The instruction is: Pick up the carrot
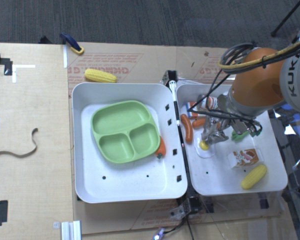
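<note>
Two bins apart: my gripper (210, 139) hangs in the right bin (225, 184), its jaws' state unclear. I judge it must cross to the carrot (161, 147) by the green tray (125, 131), mid-frame.

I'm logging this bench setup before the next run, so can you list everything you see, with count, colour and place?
Bins: two, white, side by side on the bench.
Divided plate: one, light green, in the left bin.
Carrot: one, orange, in the left bin, against the plate's right edge.
Sausage: one, orange-red, right bin near its left wall.
Corn cobs: two, yellow; one on the cardboard behind the left bin, one in the right bin's front corner.
Small carton: one, white and red, right bin.
Clamp: one, blue and yellow, back of bench.
Arm: one, grey and orange, over the right bin.
Pincer: one, low over the right bin.
</note>
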Robot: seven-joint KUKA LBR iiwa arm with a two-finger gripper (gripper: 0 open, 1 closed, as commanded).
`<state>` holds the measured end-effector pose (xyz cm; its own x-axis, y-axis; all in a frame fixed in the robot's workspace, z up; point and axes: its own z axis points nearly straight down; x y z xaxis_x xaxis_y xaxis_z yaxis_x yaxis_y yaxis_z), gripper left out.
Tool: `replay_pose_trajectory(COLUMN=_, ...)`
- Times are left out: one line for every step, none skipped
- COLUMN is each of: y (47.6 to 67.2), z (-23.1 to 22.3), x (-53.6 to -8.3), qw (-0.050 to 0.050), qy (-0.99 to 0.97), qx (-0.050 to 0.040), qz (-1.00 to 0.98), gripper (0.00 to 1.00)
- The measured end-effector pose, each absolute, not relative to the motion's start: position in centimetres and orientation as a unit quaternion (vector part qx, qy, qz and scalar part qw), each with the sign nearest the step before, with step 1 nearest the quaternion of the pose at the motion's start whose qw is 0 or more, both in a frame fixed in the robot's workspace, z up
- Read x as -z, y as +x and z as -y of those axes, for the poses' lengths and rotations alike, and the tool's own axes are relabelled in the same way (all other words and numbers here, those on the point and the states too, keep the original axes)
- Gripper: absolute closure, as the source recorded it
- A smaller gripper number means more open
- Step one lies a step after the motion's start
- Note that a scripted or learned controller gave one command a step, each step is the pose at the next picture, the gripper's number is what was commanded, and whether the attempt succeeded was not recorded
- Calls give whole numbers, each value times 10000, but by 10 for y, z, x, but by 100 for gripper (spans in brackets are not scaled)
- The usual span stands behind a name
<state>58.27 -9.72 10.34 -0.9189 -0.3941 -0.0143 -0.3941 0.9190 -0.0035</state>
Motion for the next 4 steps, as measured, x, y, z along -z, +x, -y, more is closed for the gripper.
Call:
replay_pose_trajectory(y=583, z=97, x=-103, qw=71, qy=-2012, qx=1, qz=-9795, gripper=0)
replay_pose_trajectory(y=585, z=97, x=-113, qw=104, qy=-2008, qx=8, qz=-9796, gripper=100)
replay_pose_trajectory(y=543, z=123, x=-92, qw=16, qy=-2518, qx=0, qz=-9678, gripper=100)
replay_pose_trajectory(y=543, z=122, x=-92, qw=17, qy=-2521, qx=0, qz=-9677, gripper=0)
